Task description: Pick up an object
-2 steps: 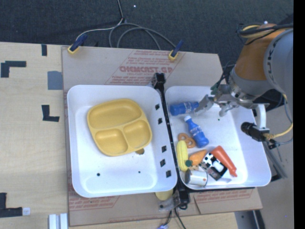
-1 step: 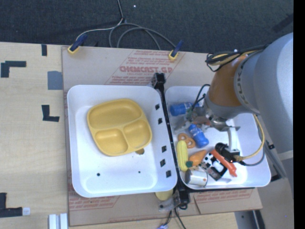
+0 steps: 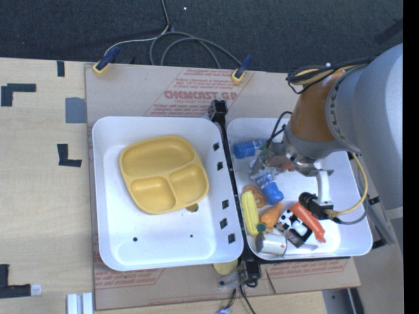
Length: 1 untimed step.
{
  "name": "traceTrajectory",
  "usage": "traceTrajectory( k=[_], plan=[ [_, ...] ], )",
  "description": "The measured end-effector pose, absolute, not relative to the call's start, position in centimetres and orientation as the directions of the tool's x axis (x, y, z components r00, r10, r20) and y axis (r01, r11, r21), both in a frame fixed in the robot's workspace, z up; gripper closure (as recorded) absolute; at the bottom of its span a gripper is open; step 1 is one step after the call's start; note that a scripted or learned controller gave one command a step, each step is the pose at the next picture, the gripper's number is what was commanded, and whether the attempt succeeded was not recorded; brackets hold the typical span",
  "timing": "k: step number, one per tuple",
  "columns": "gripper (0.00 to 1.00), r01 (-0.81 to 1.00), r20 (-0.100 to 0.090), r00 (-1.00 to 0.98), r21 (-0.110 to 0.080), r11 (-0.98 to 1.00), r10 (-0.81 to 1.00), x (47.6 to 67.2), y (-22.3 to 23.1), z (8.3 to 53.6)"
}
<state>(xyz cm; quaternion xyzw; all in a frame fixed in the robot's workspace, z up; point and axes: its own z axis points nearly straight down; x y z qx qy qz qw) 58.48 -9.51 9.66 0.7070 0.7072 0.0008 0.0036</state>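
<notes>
Over the right bin (image 3: 350, 244), my gripper (image 3: 267, 164) sits low among the toys.
Can't tell its state from this angle. Blue pieces (image 3: 270, 192) just beside it, corn (image 3: 249, 212) & carrot (image 3: 270, 216) nearer the front edge. Yellow divided plate (image 3: 163, 173) lies in left bin (image 3: 114, 241).

Yellow divided plate (image 3: 164, 173) in left bin (image 3: 105, 227); clamps (image 3: 102, 65) on cardboard (image 3: 190, 97).
</notes>
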Motion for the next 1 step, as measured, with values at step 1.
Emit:
traceTrajectory(
  k=[1],
  plan=[
    [1.00,1.000,0.002,-0.008,0.007,0.008,1.000,57.09,-3.72,19.00]
  ],
)
